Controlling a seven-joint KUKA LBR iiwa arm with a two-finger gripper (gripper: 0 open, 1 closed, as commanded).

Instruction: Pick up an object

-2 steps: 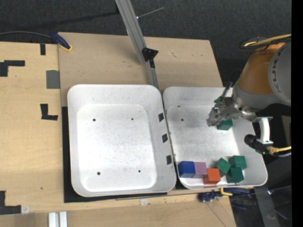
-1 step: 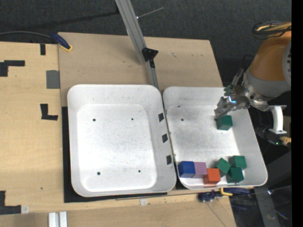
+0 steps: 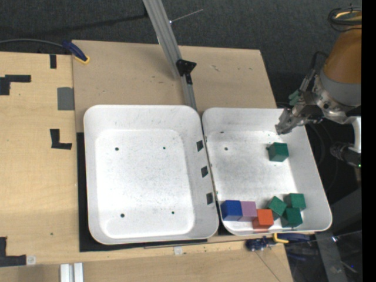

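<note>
In the right bin [image 3: 247,128] a green cube [image 3: 278,151] lies alone near the far right side. Along the bin's near edge sit a blue cube [image 3: 231,209], a lilac cube [image 3: 248,209], an orange cube [image 3: 264,217] and three more green cubes [image 3: 286,208]. My gripper [image 3: 286,124] hangs over the bin's far right corner, a little beyond and above the lone green cube. Nothing shows between its fingers.
The left bin [image 3: 144,172] stands beside the right one, with black clips along their shared rim. A slanted metal pole [image 3: 170,40] rises behind the bins. The wooden bench carries black tape marks at the left. The arm's orange band [image 3: 346,51] is at the right.
</note>
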